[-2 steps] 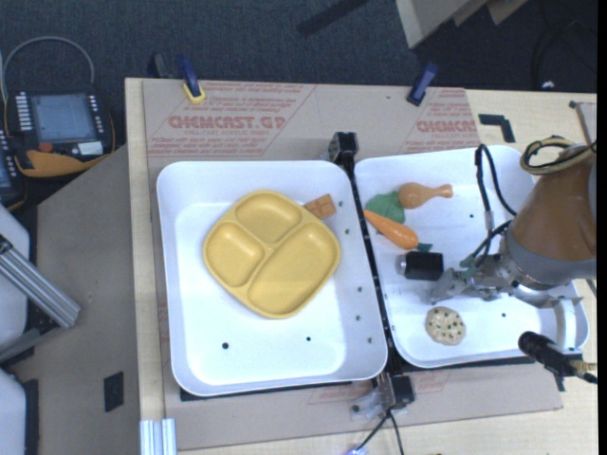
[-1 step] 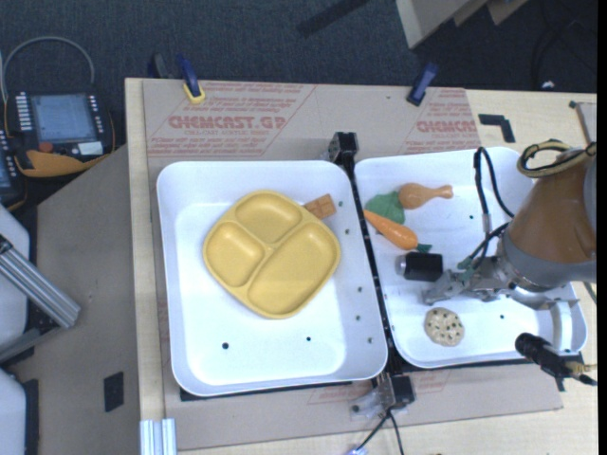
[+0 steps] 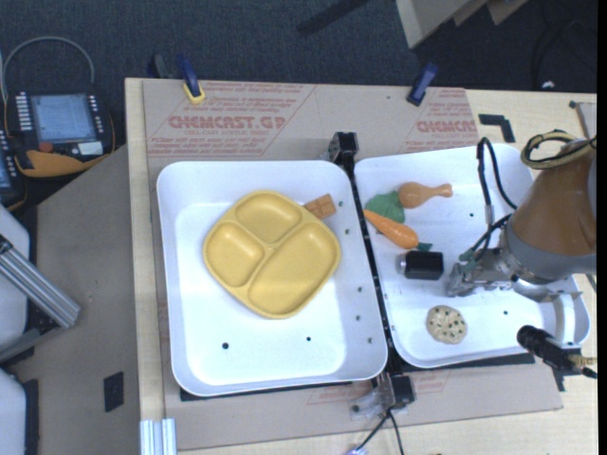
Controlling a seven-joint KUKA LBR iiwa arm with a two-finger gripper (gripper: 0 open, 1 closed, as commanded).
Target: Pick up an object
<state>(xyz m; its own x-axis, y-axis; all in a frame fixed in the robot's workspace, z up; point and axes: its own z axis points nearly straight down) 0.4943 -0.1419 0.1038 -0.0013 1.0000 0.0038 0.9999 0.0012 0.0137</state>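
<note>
In the right bin (image 3: 493,173) lie a tan drumstick (image 3: 424,193), an orange carrot (image 3: 392,227) with a green leaf (image 3: 384,204), a small black block (image 3: 422,264) and a round cookie (image 3: 445,324). My gripper (image 3: 465,281) hangs low over this bin, just right of the black block and above the cookie. The grey arm with its orange band (image 3: 560,211) covers the bin's right side. Nothing shows between the gripper's tips.
The left bin (image 3: 190,349) holds a yellow divided plate (image 3: 271,252) with a small brown block (image 3: 321,206) at its upper right corner. A black divider (image 3: 360,245) runs between the bins. Cables (image 3: 488,188) hang by the arm.
</note>
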